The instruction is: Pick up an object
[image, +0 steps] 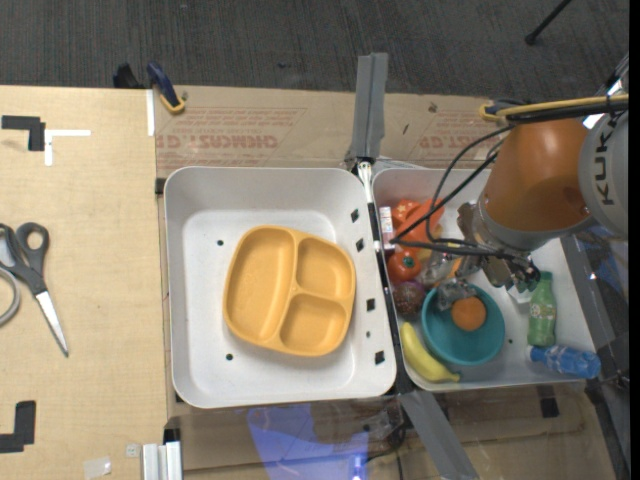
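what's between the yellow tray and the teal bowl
In the camera view, the two bins' adjoining walls and a banana lie between the yellow tray and the teal bowl.

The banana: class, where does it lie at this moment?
The banana lies in the right bin, at its front left corner, curving along the teal bowl and close to the wall shared with the left bin.

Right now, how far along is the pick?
Done: the arm has reached over the right bin, and the gripper sits low above the teal bowl. In hand: nothing visibly held; the orange ball lies in the bowl and the banana beside it. Left: a grasp and a lift. The left bin has the yellow tray.
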